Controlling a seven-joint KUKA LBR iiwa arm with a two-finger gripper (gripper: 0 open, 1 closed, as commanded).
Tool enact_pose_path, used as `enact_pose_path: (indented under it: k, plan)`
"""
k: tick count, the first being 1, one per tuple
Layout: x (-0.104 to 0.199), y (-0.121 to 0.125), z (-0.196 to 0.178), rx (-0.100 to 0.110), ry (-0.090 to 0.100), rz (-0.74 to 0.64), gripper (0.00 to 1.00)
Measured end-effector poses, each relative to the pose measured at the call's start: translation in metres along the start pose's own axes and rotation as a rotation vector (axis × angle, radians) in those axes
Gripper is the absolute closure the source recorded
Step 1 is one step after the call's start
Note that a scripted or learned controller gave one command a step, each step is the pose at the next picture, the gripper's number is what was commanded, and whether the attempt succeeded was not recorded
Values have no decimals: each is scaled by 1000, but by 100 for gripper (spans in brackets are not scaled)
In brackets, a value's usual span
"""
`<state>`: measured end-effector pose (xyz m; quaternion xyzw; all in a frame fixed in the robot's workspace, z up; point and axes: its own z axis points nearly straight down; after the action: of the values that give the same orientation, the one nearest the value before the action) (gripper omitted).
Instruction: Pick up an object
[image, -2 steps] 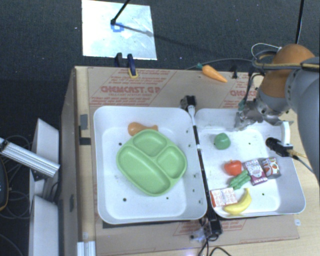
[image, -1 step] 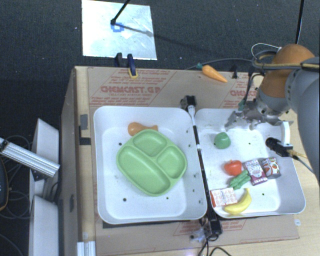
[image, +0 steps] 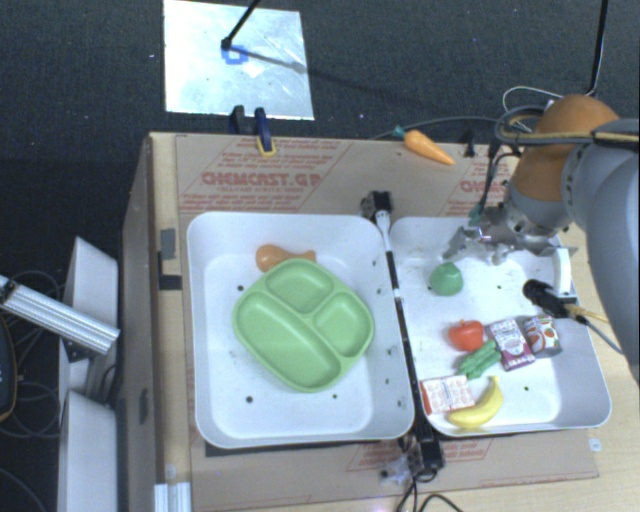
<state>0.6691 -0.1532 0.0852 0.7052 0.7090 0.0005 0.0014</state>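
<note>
My gripper (image: 477, 250) hangs over the back of the right bin (image: 590, 400), open, with nothing between its fingers. A green ball (image: 446, 279) lies just in front of it and slightly left, apart from the fingertips. Further forward in the same bin lie a red tomato (image: 466, 334), a green pepper (image: 481, 360), two small printed cartons (image: 522, 339), a yellow banana (image: 478, 406) and a white and red packet (image: 440, 392).
The left bin (image: 215, 330) holds a green divided plate (image: 303, 322) with an orange object (image: 272, 257) behind it. A carrot (image: 429, 147) lies on the cardboard behind the bins. The divider between the bins (image: 396, 300) runs close to the ball's left.
</note>
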Motion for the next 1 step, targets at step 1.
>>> enact_pose_path:
  k: [1]
  plan:
    - [41,0,0,0,2,0,0]
